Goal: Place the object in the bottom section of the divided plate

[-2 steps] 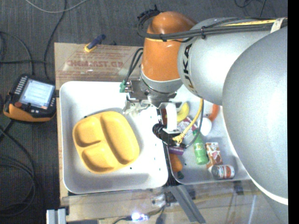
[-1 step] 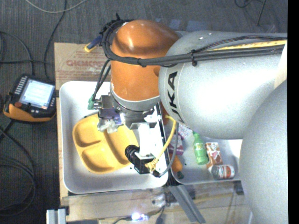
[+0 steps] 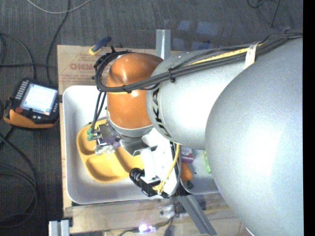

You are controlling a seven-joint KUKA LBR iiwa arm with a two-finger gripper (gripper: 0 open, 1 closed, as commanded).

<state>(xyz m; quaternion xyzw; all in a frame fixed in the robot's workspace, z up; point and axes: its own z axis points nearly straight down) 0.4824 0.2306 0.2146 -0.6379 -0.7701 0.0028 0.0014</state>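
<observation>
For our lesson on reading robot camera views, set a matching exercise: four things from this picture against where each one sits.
Things:
1. yellow divided plate
2. teach pendant
3. orange band
4. cardboard sheet

Places:
A. on the floor, left of the bench
B. inside the left white bin
C. on the arm, above the wrist
D. under the bin's far edge

Pairs: 1-B, 2-A, 3-C, 4-D

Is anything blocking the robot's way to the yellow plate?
The arm itself hangs right over the yellow divided plate in the left bin, hiding much of it. On the part that shows, nothing visible blocks the way.
</observation>
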